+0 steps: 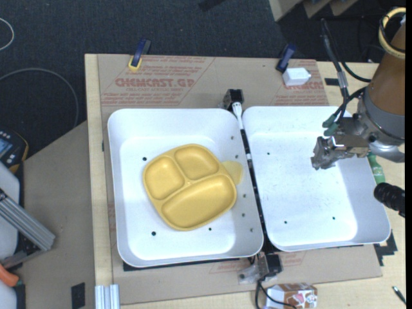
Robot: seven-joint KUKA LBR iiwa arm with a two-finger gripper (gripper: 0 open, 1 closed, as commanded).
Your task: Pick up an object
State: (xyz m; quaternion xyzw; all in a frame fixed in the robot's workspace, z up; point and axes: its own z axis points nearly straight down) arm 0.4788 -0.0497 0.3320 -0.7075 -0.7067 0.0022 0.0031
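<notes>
Cardboard-topped counter point(193, 76): carries two white bins side by side.
Left bin point(122, 172): holds a yellow divided plate point(188, 187), lying flat near its middle.
Right bin point(309, 217): the arm's jaws point(324, 156) hover above it; whether they are spread cannot be told.

Just one fixed camera here, mounted above the bench point(193, 76) and looking down at a slight slant, far enough back to fit both the left bin point(122, 172) and the right bin point(360, 230) side by side. The arm point(386, 89) comes in from the frame's right edge.
</notes>
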